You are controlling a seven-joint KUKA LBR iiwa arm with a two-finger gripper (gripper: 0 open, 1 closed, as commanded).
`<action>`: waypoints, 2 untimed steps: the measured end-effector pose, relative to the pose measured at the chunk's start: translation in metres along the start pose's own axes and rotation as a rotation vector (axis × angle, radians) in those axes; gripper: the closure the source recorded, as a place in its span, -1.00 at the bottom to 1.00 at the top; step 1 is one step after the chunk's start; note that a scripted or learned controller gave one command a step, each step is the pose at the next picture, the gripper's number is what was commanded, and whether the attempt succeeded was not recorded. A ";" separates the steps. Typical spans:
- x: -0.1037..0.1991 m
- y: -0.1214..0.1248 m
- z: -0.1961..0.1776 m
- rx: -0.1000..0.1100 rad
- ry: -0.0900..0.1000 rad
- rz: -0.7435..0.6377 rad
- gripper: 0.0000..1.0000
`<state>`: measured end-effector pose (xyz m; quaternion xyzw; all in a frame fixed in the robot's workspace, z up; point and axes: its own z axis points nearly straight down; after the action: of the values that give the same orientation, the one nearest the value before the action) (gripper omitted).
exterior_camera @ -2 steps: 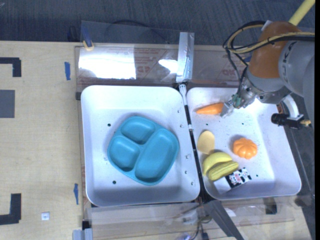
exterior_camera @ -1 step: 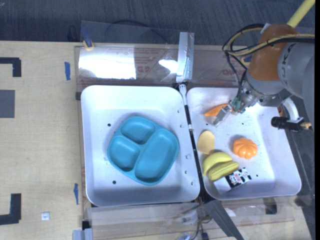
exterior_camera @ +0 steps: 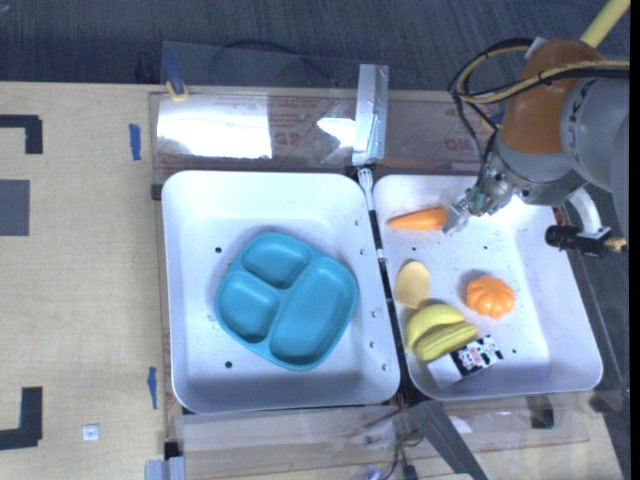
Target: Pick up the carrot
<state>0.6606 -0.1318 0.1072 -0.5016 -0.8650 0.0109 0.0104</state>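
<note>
A small orange plastic toy carrot (exterior_camera: 418, 220) lay on its side in the right-hand shallow white bin (exterior_camera: 560, 363), near the bin's back left corner, its length running roughly left to right. It looked light, stiff and smooth — likely slippery under hard fingers, and prone to roll or skid if nudged. The middle of its body, taken across the narrow width, seemed the surest place to grip.

The grey arm's tool (exterior_camera: 470, 206) sat at the carrot's right-hand end, touching or just beside it; whether it was spread or closed could not be told from this angle.

Close behind the carrot ran the bin's back wall, and to its left the divider shared with the left bin — little room on those sides. Toward the front lay a pale yellow rounded toy (exterior_camera: 411, 282), a yellow toy banana (exterior_camera: 438, 330), an orange pumpkin-shaped toy (exterior_camera: 490, 296) and a small black-and-white item (exterior_camera: 476, 356), all apart from the carrot. A blue sectioned plastic plate (exterior_camera: 288, 300) rested in the left bin on the surface.
</note>
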 end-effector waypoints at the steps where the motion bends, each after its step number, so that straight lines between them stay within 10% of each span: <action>1: 0.002 -0.003 0.003 0.012 0.010 0.000 -1.00; 2: 0.004 0.002 0.018 0.002 -0.001 -0.059 -1.00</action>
<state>0.6599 -0.1277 0.0891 -0.4760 -0.8793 0.0117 0.0108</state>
